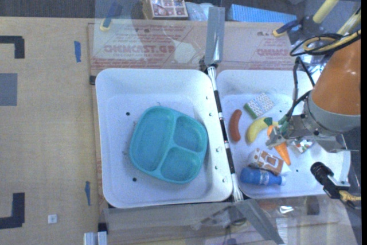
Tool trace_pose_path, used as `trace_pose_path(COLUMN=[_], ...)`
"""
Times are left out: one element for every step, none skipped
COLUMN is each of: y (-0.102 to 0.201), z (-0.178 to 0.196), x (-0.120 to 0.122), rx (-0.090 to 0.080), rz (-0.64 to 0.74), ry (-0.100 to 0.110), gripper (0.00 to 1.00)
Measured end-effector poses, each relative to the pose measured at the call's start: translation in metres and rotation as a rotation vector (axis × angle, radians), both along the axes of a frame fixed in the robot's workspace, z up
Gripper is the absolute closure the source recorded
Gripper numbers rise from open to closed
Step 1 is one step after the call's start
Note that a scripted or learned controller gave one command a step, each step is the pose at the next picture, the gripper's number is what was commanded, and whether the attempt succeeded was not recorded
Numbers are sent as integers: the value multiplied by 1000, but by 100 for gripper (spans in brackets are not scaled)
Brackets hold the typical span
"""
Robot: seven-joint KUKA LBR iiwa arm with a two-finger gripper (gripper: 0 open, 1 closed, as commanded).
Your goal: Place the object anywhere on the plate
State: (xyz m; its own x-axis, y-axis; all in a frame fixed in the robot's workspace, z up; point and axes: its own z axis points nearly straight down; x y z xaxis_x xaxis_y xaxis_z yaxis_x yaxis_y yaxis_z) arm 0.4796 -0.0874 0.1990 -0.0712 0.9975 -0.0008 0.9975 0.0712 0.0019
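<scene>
Camera view: looks down at a slant on the bench (40,123) and its two white bins, set side by side.
Left bin (114,89): contains the plate.
Plate (168,144): teal, rounded, divided into three compartments; lies flat, slightly rotated, near the bin centre.
Right bin (229,86): contains the loose objects.
Task object: not identifiable from this view; candidates are listed below, all well apart from the plate.
Red sausage (235,124): elongated, lies near the bin's left wall.
Banana (257,129): yellow, curved, just beside the hand.
Green-and-white block (259,105): lies above the banana.
Carrot (282,153): orange, pointed, directly under the hand.
Brown-and-white piece (266,160): lies above the bottle.
Blue bottle (261,177): lies on its side at the bin's near edge.
Hand (279,133): low over the right bin, above the carrot and beside the banana; contact cannot be confirmed.
Hand state: cannot tell.
</scene>
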Motion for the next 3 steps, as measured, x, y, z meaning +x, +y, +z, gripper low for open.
trace_pose_path(y=[113,216,216], z=[-15,-36,-36], x=[9,100,100], rx=[1,0,0], rz=[-75,67,67], ry=[4,2,2], gripper=[100,100,0])
